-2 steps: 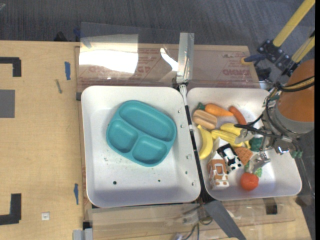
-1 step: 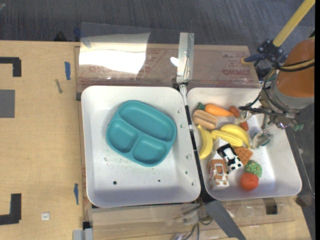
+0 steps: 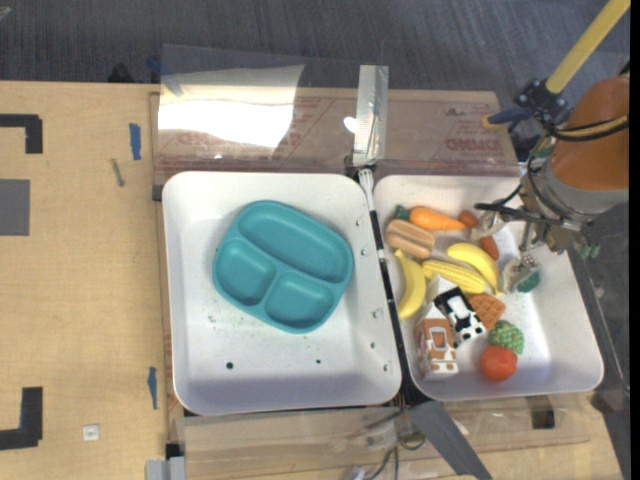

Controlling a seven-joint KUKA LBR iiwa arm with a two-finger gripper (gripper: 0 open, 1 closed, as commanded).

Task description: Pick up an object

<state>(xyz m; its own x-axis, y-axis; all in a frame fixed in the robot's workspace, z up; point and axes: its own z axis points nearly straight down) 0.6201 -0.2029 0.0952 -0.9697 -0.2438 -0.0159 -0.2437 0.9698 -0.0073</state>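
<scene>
Bring your pincer straight down and centre it on one item before you close, since the toys in the right bin lie crowded. It hangs low at the bin's right side; I cannot tell how wide it stands. The bananas lie just to its left, a small green thing, perhaps a toy, right beneath.

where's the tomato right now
The tomato sits in the right bin, near its front edge, just below the strawberry and right of the toy truck.
</scene>
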